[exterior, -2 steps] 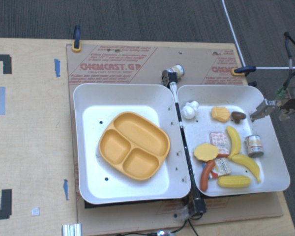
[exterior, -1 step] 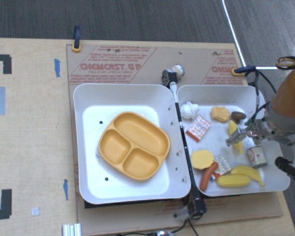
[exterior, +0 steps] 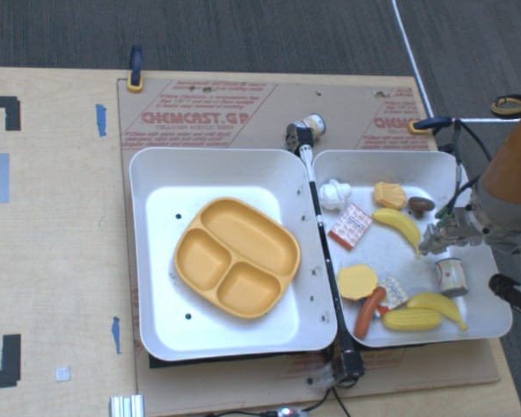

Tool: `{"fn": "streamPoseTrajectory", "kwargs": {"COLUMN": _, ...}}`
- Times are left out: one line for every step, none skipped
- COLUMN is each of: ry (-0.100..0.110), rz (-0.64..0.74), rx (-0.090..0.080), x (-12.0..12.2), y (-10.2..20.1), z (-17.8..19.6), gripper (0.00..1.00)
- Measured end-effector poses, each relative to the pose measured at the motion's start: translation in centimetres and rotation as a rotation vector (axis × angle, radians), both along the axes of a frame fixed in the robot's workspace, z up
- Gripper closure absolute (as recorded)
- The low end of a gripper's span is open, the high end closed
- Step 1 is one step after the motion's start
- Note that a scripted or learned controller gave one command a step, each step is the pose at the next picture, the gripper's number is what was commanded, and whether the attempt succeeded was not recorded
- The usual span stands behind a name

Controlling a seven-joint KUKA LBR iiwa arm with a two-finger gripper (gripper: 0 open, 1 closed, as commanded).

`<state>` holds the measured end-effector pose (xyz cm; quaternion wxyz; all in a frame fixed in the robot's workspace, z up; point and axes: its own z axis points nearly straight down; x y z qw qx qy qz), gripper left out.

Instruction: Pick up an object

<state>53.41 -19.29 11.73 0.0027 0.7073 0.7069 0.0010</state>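
My gripper (exterior: 440, 234) hangs low over the right side of the right bin (exterior: 482, 328), just right of a yellow banana (exterior: 399, 226) and above a small grey cylinder (exterior: 451, 274). I see nothing held in it. Around it lie a white bulb-shaped toy (exterior: 333, 195), a red and white packet (exterior: 351, 226), a yellow lump (exterior: 389, 195), a brown piece (exterior: 420, 204), a yellow disc (exterior: 358, 281), a red sausage (exterior: 369, 311), a corn cob (exterior: 410, 320) and a second banana (exterior: 445, 304).
The left bin (exterior: 148, 189) holds a yellow divided plate (exterior: 236, 257). A black bar (exterior: 317, 224) runs along the wall between the bins. Cables (exterior: 469, 137) hang by the arm at the back right. Clamps (exterior: 135, 68) pin the backboard.
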Motion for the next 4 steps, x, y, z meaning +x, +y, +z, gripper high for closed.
{"fn": "streamPoseTrajectory", "kwargs": {"ry": 0.003, "rz": 0.002, "rx": 0.003, "x": -2.3, "y": 6.8, "z": 6.8, "gripper": 1.00}}
{"fn": "streamPoseTrajectory", "kwargs": {"ry": 0.004, "rz": 0.001, "rx": 0.002, "x": -2.3, "y": 6.7, "z": 6.8, "gripper": 0.00}}
{"fn": "streamPoseTrajectory", "kwargs": {"ry": 0.001, "rz": 0.001, "rx": 0.003, "x": -2.6, "y": 9.9, "z": -3.1, "gripper": 0.00}}
{"fn": "streamPoseTrajectory", "kwargs": {"ry": 0.003, "rz": 0.000, "rx": 0.003, "x": -4.2, "y": 8.2, "z": -3.1, "gripper": 0.00}}
